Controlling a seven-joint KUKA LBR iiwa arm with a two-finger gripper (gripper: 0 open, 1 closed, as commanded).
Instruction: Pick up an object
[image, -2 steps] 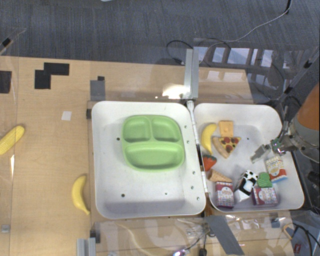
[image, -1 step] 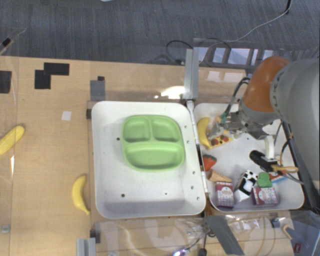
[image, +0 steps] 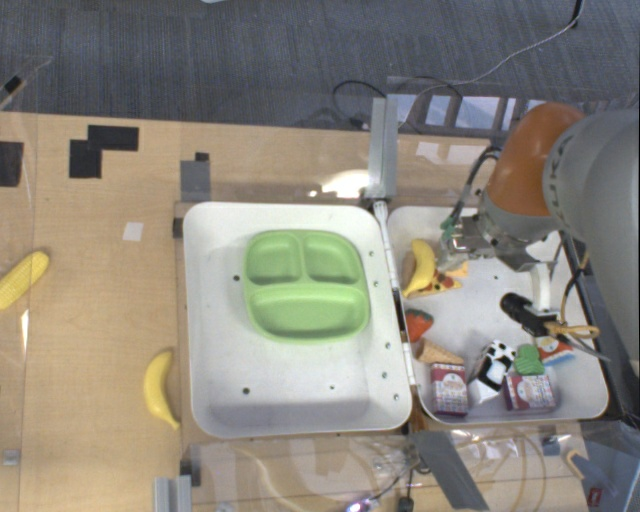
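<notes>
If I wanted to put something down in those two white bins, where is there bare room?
The left bin has bare floor all round the green divided plate, widest along its near edge. The right bin is crowded: a banana at its far left, small boxes and toys along its near edge, the arm above. Its only bare patch is the middle.
</notes>
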